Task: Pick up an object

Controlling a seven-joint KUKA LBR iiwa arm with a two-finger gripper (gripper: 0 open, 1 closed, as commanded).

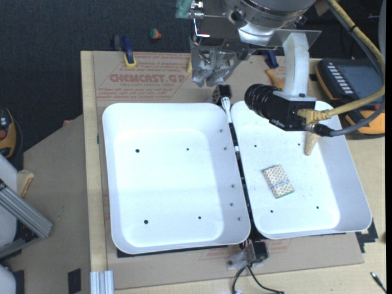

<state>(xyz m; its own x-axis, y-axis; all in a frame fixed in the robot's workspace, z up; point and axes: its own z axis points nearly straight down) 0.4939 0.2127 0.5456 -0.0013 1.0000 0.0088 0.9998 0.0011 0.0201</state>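
A small patterned packet lies in the right bin, gripper above the bins' far edge

Small patterned packet, perhaps sponge, flat, slightly askew, mid right bin.

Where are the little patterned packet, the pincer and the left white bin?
small patterned flat packet [278, 181], camera view, its middle.
pincer [208, 72], camera view, between its metal tips.
left shallow white bin [165, 109], camera view, far rim.
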